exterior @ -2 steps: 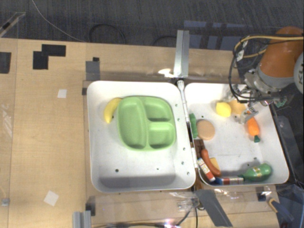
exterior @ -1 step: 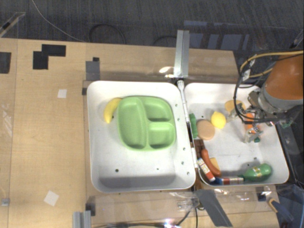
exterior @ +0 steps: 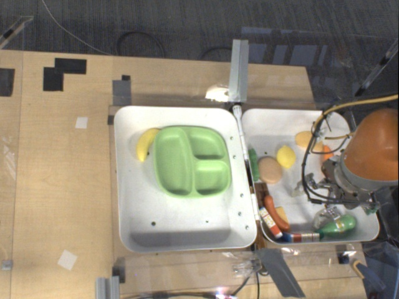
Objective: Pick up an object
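In the left white shallow bin (exterior: 134,229) a yellow banana (exterior: 146,144) touches a green divided plastic tray (exterior: 190,161). In the right bin (exterior: 369,232), the gripper (exterior: 329,212) hangs just above a green bottle (exterior: 340,225); whether it grips I cannot tell.

Green divided tray (exterior: 190,161) and banana (exterior: 146,144) in left bin (exterior: 134,229), arm (exterior: 373,151) over cluttered right bin (exterior: 274,126)
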Robot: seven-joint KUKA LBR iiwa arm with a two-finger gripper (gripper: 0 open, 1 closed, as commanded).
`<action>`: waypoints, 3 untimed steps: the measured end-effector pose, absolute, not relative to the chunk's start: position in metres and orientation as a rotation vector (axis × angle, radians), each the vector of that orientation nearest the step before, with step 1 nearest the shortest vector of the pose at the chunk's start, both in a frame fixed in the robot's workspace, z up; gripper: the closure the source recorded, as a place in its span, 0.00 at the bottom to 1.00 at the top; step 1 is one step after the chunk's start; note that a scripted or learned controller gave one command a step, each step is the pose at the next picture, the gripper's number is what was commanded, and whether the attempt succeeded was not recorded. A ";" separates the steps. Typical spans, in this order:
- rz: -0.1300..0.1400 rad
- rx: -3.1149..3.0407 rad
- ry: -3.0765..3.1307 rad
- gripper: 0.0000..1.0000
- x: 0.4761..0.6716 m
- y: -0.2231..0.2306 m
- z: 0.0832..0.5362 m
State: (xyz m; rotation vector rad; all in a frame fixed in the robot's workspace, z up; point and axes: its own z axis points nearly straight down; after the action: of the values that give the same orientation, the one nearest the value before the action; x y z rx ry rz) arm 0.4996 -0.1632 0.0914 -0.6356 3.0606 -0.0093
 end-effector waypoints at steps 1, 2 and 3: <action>-0.011 -0.564 3.067 0.00 0.501 -0.098 0.092; -0.011 -0.997 2.963 0.00 0.565 -0.102 0.091; -0.013 -0.913 2.989 0.00 0.573 -0.088 0.091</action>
State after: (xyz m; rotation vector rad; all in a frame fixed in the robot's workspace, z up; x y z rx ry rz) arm 0.5727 -0.0878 0.0911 -0.9131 2.9889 -0.0129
